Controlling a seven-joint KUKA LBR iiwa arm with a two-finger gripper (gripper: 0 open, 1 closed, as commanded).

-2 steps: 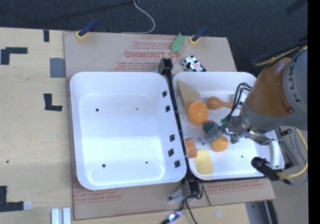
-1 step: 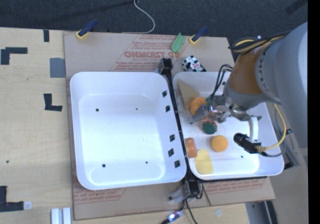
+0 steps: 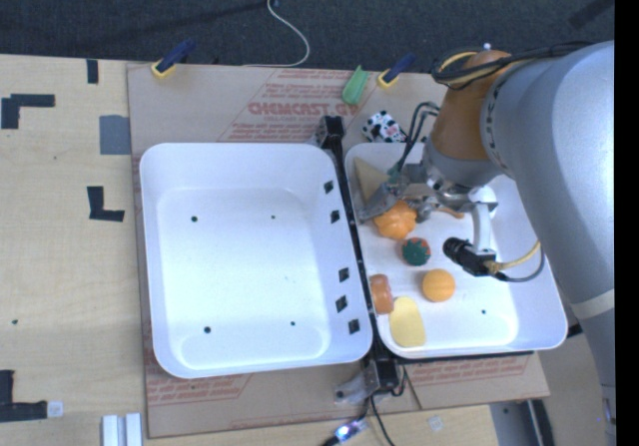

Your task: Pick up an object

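The right bin point(image 3: 519, 329) holds several small objects. An orange lump point(image 3: 396, 223) lies near its left wall, with a green ball point(image 3: 416, 252) and an orange ball point(image 3: 437, 285) below it. A small orange cylinder point(image 3: 380, 292) and a pale yellow piece point(image 3: 406, 323) sit near the front left corner. A tan wedge point(image 3: 370, 181) leans at the back left. My gripper point(image 3: 407, 199) is low in the bin, right above the orange lump and beside the wedge. The wrist hides how it meets the lump.
The left bin point(image 3: 160, 234) lies beside the right one, with a black divider strip point(image 3: 339, 224) between them. A black-and-white spotted toy point(image 3: 379, 126) rests at the right bin's back rim. A green clip point(image 3: 353, 86) and blue-yellow clamps point(image 3: 172, 58) sit on the cardboard's far edge.
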